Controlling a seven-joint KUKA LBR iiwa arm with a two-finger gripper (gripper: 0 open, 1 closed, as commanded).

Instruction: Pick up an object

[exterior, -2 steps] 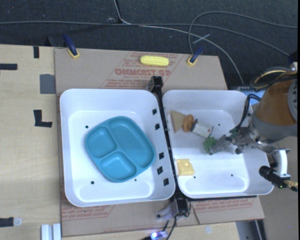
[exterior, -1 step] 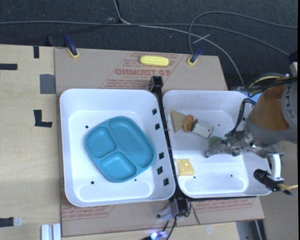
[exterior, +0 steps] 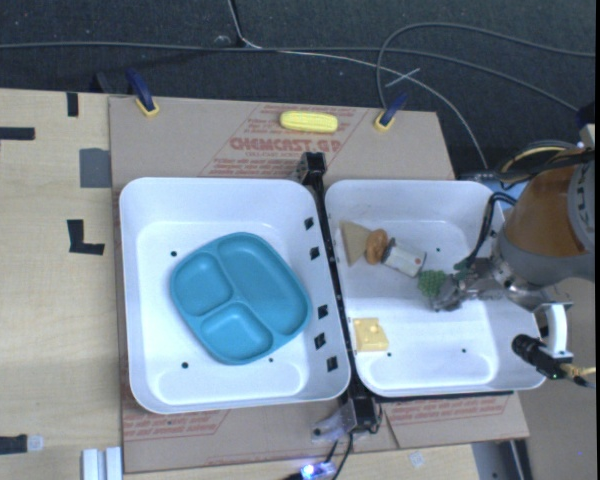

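My gripper point(exterior: 448, 296) is low inside the right bin point(exterior: 480, 200), at its right middle, with the grey arm and its orange band point(exterior: 542, 213) coming in from the right. A small dark green object point(exterior: 430, 282) lies right at the gripper's tip, touching or nearly touching it. To its left are a white cylinder point(exterior: 405, 260), a small brown lump point(exterior: 378, 245) and a tan wedge point(exterior: 355, 238). A yellow square piece point(exterior: 370, 334) lies near the bin's front left corner.
The left bin point(exterior: 140, 218) holds a blue divided plate point(exterior: 238, 296). A yellow oblong object point(exterior: 308, 121) lies on the cardboard behind the bins. Cables run across the dark floor at the back.
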